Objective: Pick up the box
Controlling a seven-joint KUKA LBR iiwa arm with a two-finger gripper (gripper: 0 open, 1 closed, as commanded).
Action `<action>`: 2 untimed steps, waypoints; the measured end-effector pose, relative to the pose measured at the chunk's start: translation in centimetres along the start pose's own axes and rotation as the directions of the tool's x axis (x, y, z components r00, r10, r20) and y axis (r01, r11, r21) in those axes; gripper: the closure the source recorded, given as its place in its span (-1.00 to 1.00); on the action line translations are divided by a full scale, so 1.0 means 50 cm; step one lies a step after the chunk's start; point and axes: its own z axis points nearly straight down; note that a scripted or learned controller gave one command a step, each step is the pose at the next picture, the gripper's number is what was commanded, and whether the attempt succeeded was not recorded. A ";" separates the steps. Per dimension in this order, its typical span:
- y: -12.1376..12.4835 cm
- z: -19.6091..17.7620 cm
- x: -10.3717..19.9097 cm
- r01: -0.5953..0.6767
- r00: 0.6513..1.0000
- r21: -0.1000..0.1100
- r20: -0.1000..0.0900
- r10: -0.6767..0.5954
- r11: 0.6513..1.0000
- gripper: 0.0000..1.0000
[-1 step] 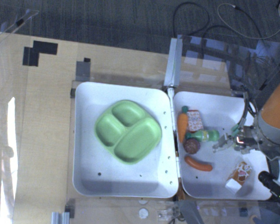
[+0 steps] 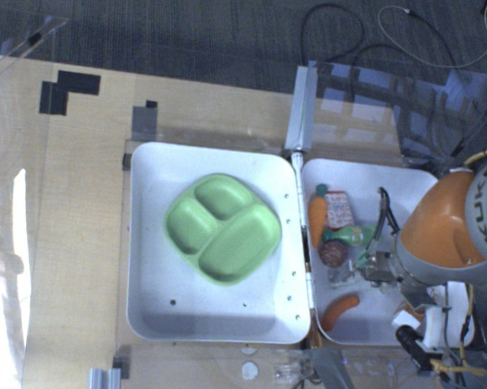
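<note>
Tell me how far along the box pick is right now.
Done: the arm has reached over the right bin, and its gripper is low among the items. In hand: nothing visibly held; the box lies flat at the bin's back, beside the carrot, apart from the gripper. Left: the grasp and the lift. The green plate sits in the left bin.

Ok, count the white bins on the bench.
2. The left bin holds a green plate; the right bin holds a box and other small items. The arm covers part of it.
</note>
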 end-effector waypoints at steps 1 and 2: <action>0.193 0.005 0.028 -0.066 0.998 0.003 0.001 0.066 0.998 -1.00; 0.197 -0.018 0.031 -0.061 0.998 0.000 0.000 0.061 0.998 1.00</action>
